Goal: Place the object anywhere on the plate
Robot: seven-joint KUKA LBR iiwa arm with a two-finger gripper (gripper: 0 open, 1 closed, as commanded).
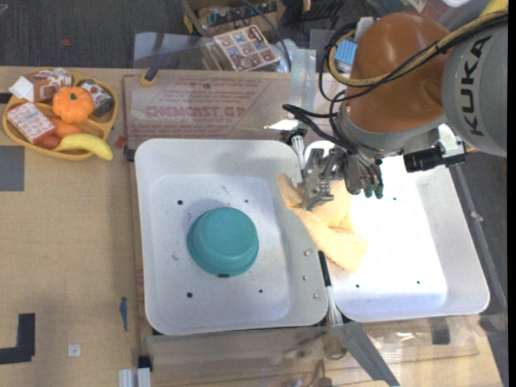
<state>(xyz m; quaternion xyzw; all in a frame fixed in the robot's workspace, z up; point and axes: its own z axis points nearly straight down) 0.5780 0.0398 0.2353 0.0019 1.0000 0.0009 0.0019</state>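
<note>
- Hand over the seam betw. the 2 bins, fingers pinching far end of yellow cloth.
- Cloth drapes across seam, mostly in right bin.
- Teal plate mid left bin, apart from cloth.

We saw a teal plate in the white left bin, a pale yellow cloth at the frame's centre, an orange pumpkin and yellow banana upper left, and the tan bench.
</note>
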